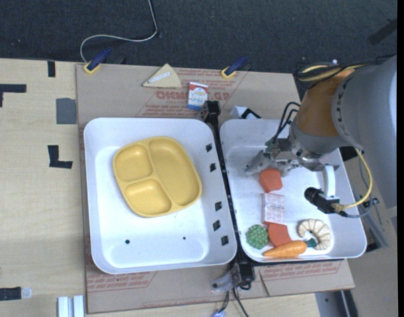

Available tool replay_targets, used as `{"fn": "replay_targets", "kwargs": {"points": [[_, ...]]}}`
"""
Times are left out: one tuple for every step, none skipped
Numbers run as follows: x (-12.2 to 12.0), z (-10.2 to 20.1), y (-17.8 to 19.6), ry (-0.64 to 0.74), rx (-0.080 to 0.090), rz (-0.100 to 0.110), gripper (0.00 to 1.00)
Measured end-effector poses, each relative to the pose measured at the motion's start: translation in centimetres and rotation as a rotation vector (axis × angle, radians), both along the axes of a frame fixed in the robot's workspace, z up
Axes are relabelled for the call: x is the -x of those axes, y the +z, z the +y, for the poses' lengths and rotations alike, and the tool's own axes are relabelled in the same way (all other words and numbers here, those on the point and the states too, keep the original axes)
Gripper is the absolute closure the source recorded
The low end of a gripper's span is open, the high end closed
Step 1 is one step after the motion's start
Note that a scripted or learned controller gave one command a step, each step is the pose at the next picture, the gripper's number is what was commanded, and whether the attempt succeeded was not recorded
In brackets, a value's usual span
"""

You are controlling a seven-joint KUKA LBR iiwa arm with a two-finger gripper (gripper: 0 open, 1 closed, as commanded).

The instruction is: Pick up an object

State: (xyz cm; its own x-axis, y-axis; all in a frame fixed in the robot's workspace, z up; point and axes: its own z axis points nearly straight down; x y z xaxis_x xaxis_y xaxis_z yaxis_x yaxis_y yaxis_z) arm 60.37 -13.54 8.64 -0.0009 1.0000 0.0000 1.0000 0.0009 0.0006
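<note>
several small objects are seen in the right bin (241, 140). an orange-red block (271, 180) lies near the bin's middle, tilted. just below it, toward 6 o'clock, a white packet with red print (274, 208) is laid flat. a second orange-red block (279, 233) is found below that. a green broccoli-like piece (257, 236) sits at its 9 o'clock, a carrot (285, 249) along the 6 o'clock rim, and a curled shrimp-like piece (314, 233) toward 3 o'clock.
</note>
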Motion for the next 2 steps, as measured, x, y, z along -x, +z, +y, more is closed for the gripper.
{"fn": "replay_targets", "kwargs": {"points": [[-0.1,-0.1,1.0,0.0,0.004,-0.004,1.0],[6.2,8.3,9.8,0.002,-0.001,0.002,1.0]]}}
